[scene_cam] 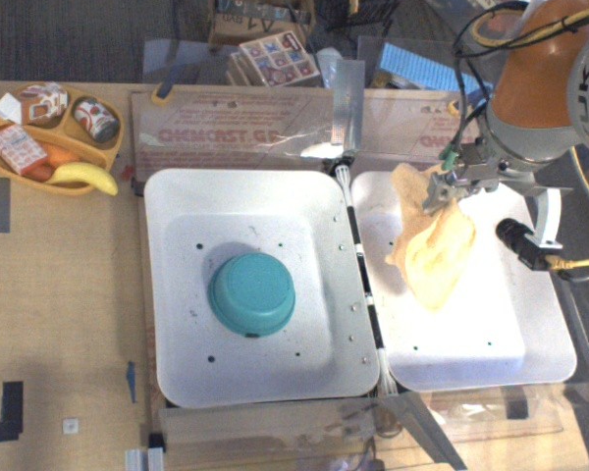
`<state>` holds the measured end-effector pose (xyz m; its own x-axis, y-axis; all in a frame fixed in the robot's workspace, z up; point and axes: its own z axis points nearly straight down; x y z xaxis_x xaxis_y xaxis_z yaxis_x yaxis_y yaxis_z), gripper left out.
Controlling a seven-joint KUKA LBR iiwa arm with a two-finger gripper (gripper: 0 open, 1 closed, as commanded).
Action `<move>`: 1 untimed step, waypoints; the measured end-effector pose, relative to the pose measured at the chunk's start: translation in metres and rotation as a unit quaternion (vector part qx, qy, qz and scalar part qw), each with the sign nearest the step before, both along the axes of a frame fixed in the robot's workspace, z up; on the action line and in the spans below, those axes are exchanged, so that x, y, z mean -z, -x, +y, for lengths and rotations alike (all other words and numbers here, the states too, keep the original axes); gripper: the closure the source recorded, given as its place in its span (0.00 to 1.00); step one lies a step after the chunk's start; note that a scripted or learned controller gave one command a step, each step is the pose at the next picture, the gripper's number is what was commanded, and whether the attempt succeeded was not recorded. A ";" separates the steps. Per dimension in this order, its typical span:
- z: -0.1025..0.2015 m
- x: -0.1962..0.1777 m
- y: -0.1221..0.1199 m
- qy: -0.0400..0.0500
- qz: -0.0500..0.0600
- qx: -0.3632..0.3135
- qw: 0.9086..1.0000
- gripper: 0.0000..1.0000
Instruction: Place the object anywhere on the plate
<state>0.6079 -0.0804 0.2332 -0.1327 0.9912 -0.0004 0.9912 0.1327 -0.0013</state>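
Nearest: teal plate (253,293) lying upside down in left bin (177,214), well apart from the cloth. Farther right: pale yellow cloth (434,248) draped over right bin (530,351), upper end lifted and pinched between fingers of gripper (442,190), closed on it. Farthest, at left bench corner: yellow tray (0,155) with banana (83,175) and packets.

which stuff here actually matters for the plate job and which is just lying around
For the job:
- yellow cloth, hanging from the gripper over the right bin
- teal plate, lying in the left bin

Lying about:
- yellow tray with a banana and packets, left of the bins
- patterned box and blue pad behind the bench
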 end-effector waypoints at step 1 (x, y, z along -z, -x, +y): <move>0.002 0.009 -0.001 0.000 0.000 -0.002 1.000 1.00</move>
